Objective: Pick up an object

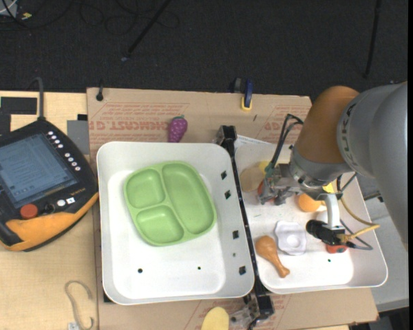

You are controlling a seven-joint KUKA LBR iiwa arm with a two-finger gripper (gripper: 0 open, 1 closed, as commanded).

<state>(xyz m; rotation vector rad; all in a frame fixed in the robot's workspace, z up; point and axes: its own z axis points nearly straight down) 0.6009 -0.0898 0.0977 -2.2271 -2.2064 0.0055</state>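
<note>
My gripper (272,192) is lowered into the right bin (361,273), near its left wall at the back. A small yellow thing (263,165) lies just behind it. An orange ball-like thing (308,202) sits to its right, partly hidden by the wrist. In front of the gripper a white cup-shaped piece (291,238) rests on the bin floor. A tan toy drumstick (271,254) lies to the left of that piece, pointing at the front edge. Nothing shows between the gripper's tips.
The left bin (117,267) holds a green divided plate (169,203). A purple thing (177,128) lies on the cardboard behind the bins, and a yellow thing (215,317) in front of them. A teach pendant (31,177) sits at far left.
</note>
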